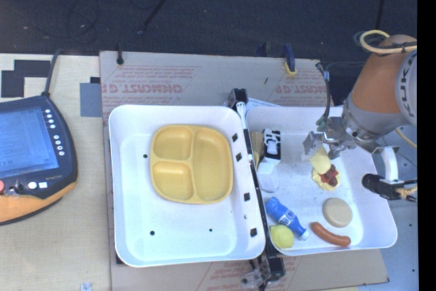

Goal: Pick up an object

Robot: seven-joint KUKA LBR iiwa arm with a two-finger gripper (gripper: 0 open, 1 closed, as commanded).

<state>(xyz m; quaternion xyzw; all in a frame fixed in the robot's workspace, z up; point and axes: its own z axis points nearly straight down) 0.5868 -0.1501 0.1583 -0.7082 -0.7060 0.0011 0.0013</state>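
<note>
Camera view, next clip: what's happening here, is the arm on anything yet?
The arm reaches in from the right, its gripper over the right bin, right above a yellow and red toy. Whether it grips that toy is unclear. Around it lie a blue bottle, a lemon, a sausage and a tan round piece. The left bin holds a yellow divided plate.

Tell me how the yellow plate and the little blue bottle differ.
The yellow plate lies alone in the left bin; the blue bottle shares the right bin with several small things. The plate is far larger than the bottle. The plate is flat, with three compartments; the bottle is a slim cylinder lying on its side beside a lemon. Both lie untouched, apart from the pincer.
</note>
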